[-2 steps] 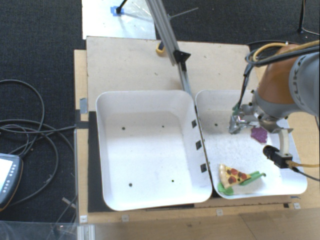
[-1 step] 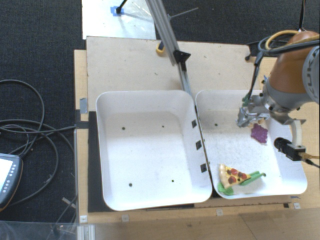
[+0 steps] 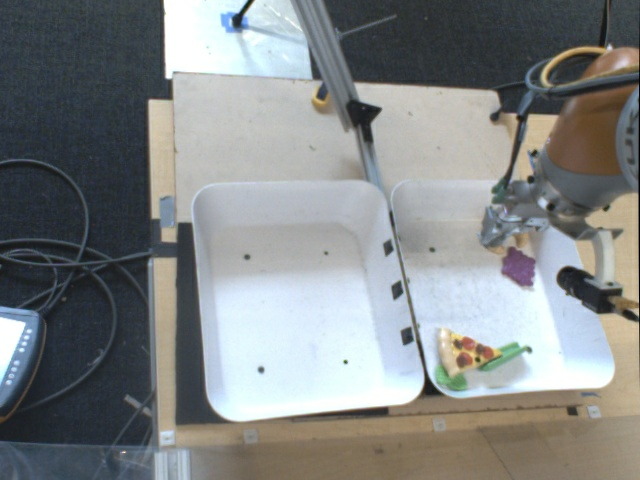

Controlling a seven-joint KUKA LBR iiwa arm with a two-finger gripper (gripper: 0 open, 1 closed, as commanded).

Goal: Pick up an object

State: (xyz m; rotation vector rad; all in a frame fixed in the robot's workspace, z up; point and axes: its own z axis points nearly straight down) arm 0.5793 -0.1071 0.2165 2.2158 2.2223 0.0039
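Camera view: tool [image 3: 503,226] low in right bin [image 3: 575,373], just beside purple toy [image 3: 518,266]; grip state unclear, nothing lifted yet; pizza slice [image 3: 466,349] untouched.

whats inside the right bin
In the right bin: a purple toy below the gripper, plus a pizza slice touching a green piece. The arm covers the far right corner.

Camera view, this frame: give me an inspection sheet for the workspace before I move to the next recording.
Surface: light wooden bench bearing two shallow white bins; left bin, right bin.
Job's things: purple grape-like toy and pizza-slice toy with a green piece, all in right bin.
Clutter: nothing seen.
Grippers: gripper low over right bin, beside purple toy; grasp unclear.
Cables: black loops on dark floor, left.
Surroundings: grey pole, handheld screen.
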